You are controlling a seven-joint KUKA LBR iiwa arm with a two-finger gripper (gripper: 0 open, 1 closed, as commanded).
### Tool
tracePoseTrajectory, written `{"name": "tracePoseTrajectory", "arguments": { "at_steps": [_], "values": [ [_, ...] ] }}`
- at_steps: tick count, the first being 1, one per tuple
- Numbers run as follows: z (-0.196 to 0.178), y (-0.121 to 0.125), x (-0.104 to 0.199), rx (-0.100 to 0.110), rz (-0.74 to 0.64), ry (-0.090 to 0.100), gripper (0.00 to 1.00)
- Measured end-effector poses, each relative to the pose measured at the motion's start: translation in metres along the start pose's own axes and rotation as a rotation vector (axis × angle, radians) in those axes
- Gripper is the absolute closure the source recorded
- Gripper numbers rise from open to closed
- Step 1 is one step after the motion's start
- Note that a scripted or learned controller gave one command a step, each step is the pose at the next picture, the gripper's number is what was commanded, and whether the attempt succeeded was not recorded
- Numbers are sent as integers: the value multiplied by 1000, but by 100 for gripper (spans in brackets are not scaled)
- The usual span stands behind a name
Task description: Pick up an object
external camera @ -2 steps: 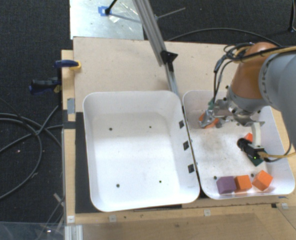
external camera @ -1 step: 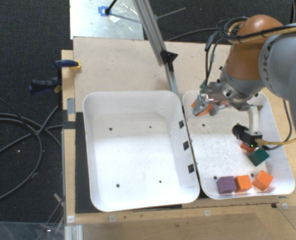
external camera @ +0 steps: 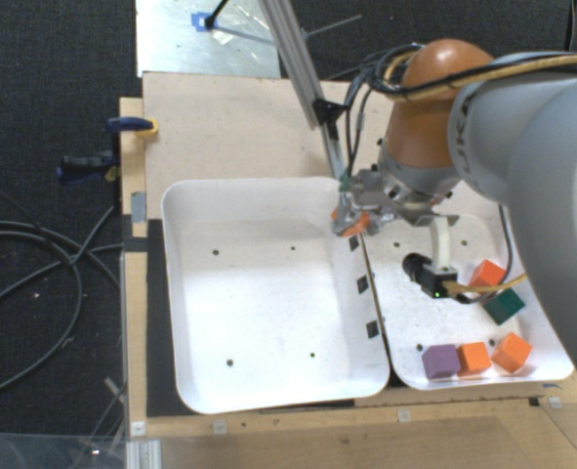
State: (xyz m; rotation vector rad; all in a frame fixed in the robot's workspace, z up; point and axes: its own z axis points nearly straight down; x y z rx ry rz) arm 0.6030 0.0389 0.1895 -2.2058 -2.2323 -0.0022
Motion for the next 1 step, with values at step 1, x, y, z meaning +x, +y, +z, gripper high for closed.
{"name": "tracePoseTrajectory", "arguments": {
  "at_steps": [1],
  "values": [
    [-78, -38, 16, -9, 4, -1, 100]
  ]
}}
